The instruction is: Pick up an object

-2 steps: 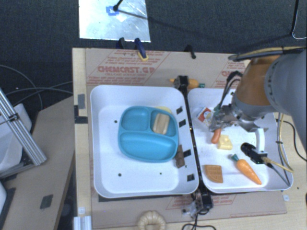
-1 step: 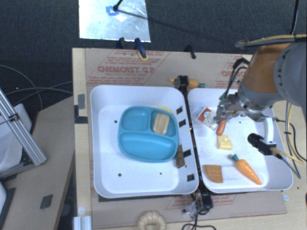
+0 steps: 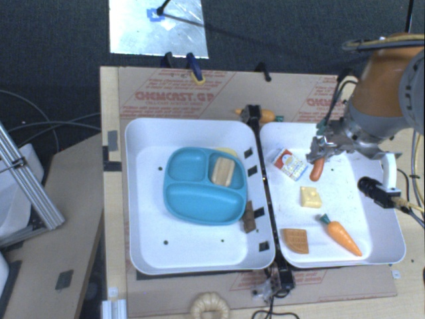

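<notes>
My gripper (image 3: 319, 153) hangs over the upper middle of the right bin (image 3: 388, 244). Directly under it lies a small orange-red sausage (image 3: 317, 170), its upper end touching or just below the gripper tip; I cannot make out whether it is gripped. Left of the sausage is a white and red carton (image 3: 289, 164). Below are a yellow cheese block (image 3: 310, 197), a carrot (image 3: 343, 237) and a tan waffle square (image 3: 296, 240).
The left bin (image 3: 143, 244) holds a blue divided plate (image 3: 199, 201) with a slice of bread (image 3: 223, 171) in its upper right compartment. A brown piece (image 3: 250, 218) lies against the divider between the bins. A black fitting (image 3: 376, 190) juts over the right bin's right side.
</notes>
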